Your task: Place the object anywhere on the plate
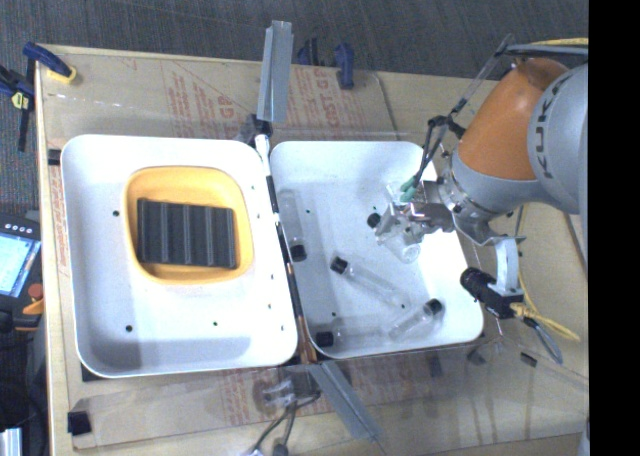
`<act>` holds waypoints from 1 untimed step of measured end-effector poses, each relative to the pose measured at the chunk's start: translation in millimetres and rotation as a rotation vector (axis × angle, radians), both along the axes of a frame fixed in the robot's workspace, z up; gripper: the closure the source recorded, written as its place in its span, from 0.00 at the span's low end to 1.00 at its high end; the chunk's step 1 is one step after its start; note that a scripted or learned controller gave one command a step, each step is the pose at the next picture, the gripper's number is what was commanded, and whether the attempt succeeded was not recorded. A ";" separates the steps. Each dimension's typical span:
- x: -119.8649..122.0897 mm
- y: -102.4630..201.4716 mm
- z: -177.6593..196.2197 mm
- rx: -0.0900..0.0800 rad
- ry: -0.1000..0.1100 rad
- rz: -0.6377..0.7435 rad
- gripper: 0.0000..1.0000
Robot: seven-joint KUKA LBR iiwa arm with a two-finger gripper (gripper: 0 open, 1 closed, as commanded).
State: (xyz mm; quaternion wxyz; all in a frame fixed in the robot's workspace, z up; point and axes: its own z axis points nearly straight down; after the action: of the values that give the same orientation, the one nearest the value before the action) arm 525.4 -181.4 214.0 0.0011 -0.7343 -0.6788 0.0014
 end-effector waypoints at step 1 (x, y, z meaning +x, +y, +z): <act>38.5 116.0 25.0 0.002 0.000 0.131 1.00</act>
State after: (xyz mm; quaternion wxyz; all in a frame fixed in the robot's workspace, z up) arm 563.9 -65.3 239.0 0.0016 -0.6885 -0.7253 0.0009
